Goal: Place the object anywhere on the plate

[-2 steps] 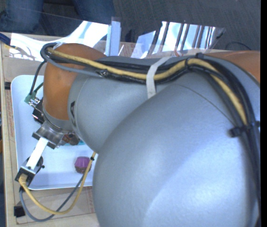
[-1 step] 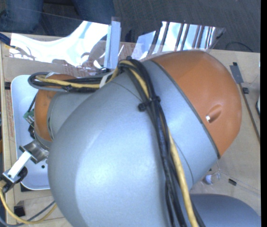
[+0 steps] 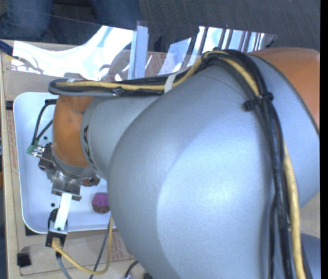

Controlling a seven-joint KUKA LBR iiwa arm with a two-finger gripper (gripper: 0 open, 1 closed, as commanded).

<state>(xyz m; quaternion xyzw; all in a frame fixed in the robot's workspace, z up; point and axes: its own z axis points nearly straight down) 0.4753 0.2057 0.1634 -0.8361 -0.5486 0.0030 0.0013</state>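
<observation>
The grey arm's gripper [image 3: 59, 185] is lowered into the shallow white bin [image 3: 21, 156]; its grip cannot be told. A small round purplish object [image 3: 100, 202] lies just beside it. Pickup is judged pending

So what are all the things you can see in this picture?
white bin: one, white, left side of the bench, partly hidden by the arm
small purple object: one, purple-pink, on the bin floor near its front edge
shiny foil sheet: one, silver, behind the bin
person in jeans: one, blue, standing behind the bench at top left
arm: one, grey with an orange band, reaching in from the right over the bin
cables: a bundle, black and yellow, along the arm
tool: one, metal, over the bin beside the purple object
</observation>
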